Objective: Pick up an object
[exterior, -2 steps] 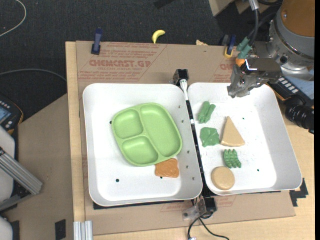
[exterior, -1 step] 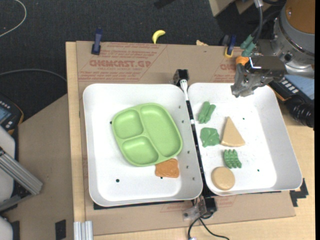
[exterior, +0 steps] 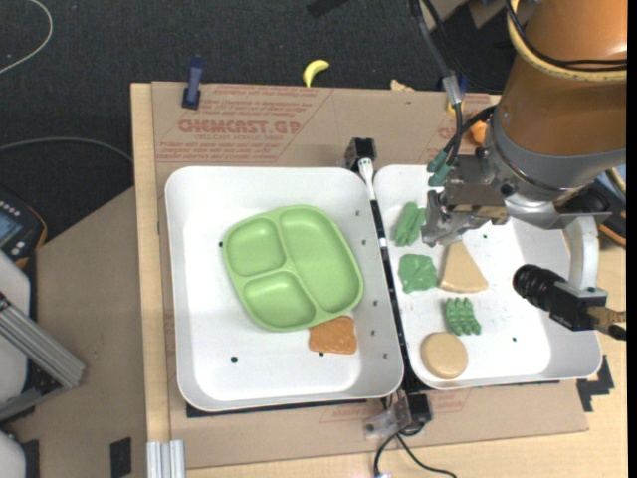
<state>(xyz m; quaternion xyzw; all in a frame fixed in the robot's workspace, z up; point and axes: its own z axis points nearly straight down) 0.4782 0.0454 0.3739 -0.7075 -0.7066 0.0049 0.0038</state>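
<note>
Right bin [exterior: 557, 361], contents: a tan wedge, apparently toy cheese or a bread slice [exterior: 464, 272], near the bin's middle; a green leaf-like piece [exterior: 418, 272] just beside it on the view's left; a long green pod-shaped piece [exterior: 408, 224] above that; a small ridged green piece [exterior: 462, 317]; a round beige bun-like disc [exterior: 444, 356] near the front rim. Left bin [exterior: 189, 267]: a green three-compartment plate [exterior: 291, 265] with an orange-brown toy food piece [exterior: 333, 338] touching its lower edge. Tool [exterior: 446, 229]: low over the right bin, just above the wedge's tip and beside the pod; whether it is open or closed cannot be told. Likeliest target: the wedge. Handling, judged: all items look like light moulded plastic, stiff, smooth and somewhat slippery, not fragile. The wedge's sloped sides may squirt out of a pinch; best taken across its flat parallel faces or its narrower part.
</note>
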